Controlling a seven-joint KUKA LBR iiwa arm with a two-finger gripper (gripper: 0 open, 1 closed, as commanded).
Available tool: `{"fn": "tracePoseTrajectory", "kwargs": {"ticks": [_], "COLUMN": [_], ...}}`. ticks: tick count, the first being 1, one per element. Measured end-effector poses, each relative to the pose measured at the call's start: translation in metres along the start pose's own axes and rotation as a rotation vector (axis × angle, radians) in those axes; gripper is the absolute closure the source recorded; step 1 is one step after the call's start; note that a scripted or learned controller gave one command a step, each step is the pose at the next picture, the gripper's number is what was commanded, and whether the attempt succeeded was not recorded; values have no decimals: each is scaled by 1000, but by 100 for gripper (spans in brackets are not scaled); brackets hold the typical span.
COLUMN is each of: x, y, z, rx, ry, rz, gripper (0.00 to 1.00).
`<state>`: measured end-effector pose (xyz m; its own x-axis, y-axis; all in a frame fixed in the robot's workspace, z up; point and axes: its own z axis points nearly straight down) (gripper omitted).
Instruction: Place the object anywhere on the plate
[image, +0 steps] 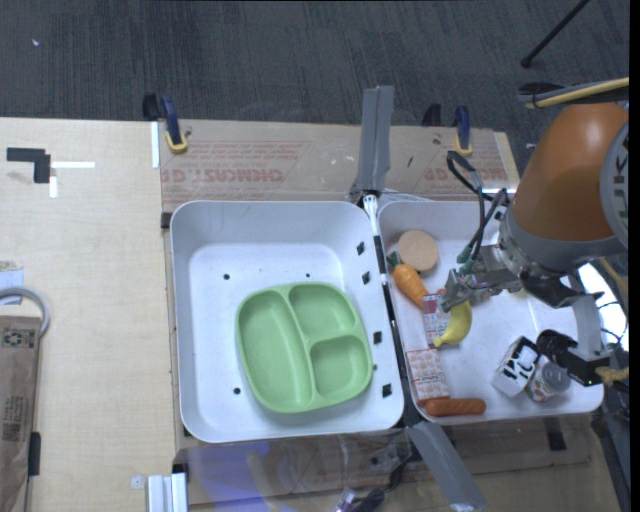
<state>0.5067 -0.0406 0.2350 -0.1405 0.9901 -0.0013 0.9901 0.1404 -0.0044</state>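
Two shallow white bins side by side: left bin; right bin. One green plate, three compartments, lying flat in the left bin, slightly turned, nothing on it. In the right bin, counted: one round tan disc near the far wall; one carrot just beside it, by the divider; one banana; one sausage at the near edge; two small printed cards, pink-topped card touching the banana's left, larger card nearer the sausage; one black-and-white carton and a small cup-like thing at the right end, touching.

Bins set on brown printed cardboard, clamped at the far edge with two blue clamps; pale wooden bench to the left, black corner mark and white tape on it; brown paper bag at the left edge; dark carpet beyond.

Gripper low over the middle of the right bin, reaching from the right under the orange band; cannot tell how it is set, tip lost among dark parts and cables. Banana directly below and just beside the tip, contact not clear; nothing seen clamped. Banana in the right bin, well apart from the plate, divider between.
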Motion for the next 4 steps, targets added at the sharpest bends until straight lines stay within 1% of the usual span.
{"fn": "tracePoseTrajectory", "kwargs": {"ticks": [1,2,3,4], "x": [63,112,167,160], "y": [-5,19,22,-6], "z": [44,44,17,20], "rx": [-2,-2,-3,-3], "ry": [1,-1,-1,-1], "rz": [-152,-357,-658,-972], "gripper": [100,100,100,100]}}
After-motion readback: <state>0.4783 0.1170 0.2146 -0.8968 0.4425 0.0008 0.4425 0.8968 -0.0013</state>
